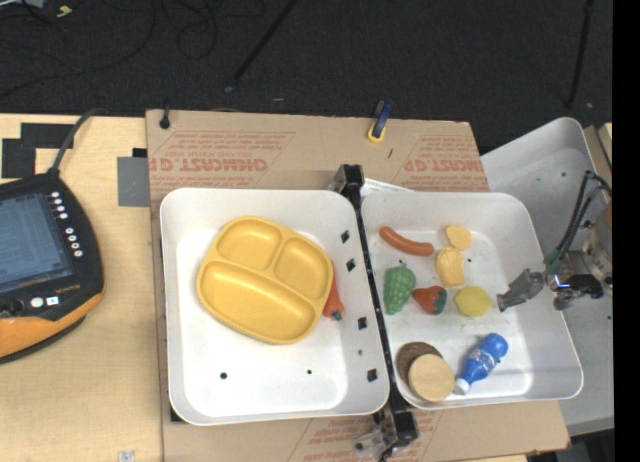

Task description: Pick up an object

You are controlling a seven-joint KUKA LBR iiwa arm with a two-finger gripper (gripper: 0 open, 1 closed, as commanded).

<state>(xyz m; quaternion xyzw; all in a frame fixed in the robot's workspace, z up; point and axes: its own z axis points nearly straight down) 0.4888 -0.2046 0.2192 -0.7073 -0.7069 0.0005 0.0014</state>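
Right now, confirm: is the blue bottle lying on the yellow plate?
No, the blue bottle lies in the right bin; the yellow plate sits in the left bin.

- The left bin (190, 370) is mostly taken up by a yellow divided plate (265, 277); open floor runs along its near edge and left side.
- A small orange-red item (334, 305) lies wedged between the plate and the divider (365, 280) between the bins.
- The right bin (545, 370) is crowded in its middle: sausage (406, 241), two yellow pieces (454, 255), green item (399, 287), strawberry (431, 299) and lemon (473, 301) lie close together, with narrow gaps.
- The round wooden block (430, 374) and blue bottle (482, 361) fill the near part, just beside each other.
- Bare floor remains along the right wall, where the pincer (520, 290) hangs by the rim.
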